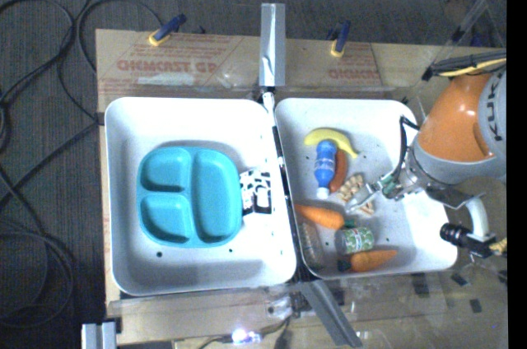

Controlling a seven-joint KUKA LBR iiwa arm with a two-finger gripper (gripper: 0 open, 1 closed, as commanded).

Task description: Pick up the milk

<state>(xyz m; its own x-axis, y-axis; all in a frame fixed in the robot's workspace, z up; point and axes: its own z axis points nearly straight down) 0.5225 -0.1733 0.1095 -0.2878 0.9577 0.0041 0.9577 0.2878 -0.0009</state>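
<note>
Camera view: milk (256, 192) beside blue tray (191, 194), left bin (123, 199).

Blue tray (191, 195), yellow banana (331, 140), orange carrots (321, 216), seemingly black-and-white-patterned milk (257, 192).

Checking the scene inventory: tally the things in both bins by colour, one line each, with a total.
Blue: 2, tray, bottle
Orange: 2 carrots
Yellow: 1 banana
Black-and-white: 1 milk carton
Green: 1 can
Total: 7
</note>
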